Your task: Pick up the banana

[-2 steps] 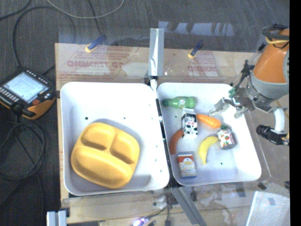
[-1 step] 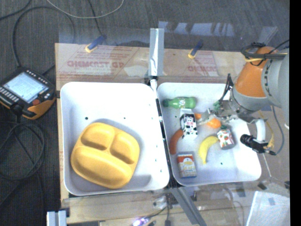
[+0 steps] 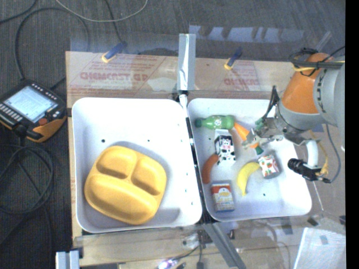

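Observation:
A yellow banana (image 3: 245, 176) lies curved in the right bin (image 3: 291, 198), near its middle front. My gripper (image 3: 259, 135) hangs above and slightly to the right of the banana, over the back half of that bin, apart from it. The gripper's tip sits close to an orange carrot (image 3: 243, 131). The grey arm with its orange band (image 3: 303, 97) comes in from the right.
Around the banana are a small strawberry-print carton (image 3: 269, 166), a cow-print carton (image 3: 225, 148), a brown sausage (image 3: 208, 168), a red and blue box (image 3: 222, 196) and a green bottle (image 3: 216, 122). A large yellow bread-shaped block (image 3: 126, 184) lies in the left bin (image 3: 101, 116).

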Motion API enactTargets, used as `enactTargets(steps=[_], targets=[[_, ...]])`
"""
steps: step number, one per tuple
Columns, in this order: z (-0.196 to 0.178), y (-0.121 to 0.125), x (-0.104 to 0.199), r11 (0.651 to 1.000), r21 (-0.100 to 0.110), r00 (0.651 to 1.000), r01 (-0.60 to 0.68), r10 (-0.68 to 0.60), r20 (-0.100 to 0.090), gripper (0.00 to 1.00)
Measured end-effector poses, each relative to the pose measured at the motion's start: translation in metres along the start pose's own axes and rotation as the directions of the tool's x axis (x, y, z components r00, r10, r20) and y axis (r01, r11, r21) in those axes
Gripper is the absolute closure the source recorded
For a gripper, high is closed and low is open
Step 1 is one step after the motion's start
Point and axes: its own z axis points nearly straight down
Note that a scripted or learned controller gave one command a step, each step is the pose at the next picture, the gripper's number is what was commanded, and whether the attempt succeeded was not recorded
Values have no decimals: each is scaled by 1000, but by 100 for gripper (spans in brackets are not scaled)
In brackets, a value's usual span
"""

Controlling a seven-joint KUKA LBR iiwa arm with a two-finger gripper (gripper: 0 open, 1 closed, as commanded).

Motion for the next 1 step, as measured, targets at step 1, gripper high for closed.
enactTargets(steps=[1], targets=[[-49,53,-7,1000,28,1000,-1,1,-2,100]])
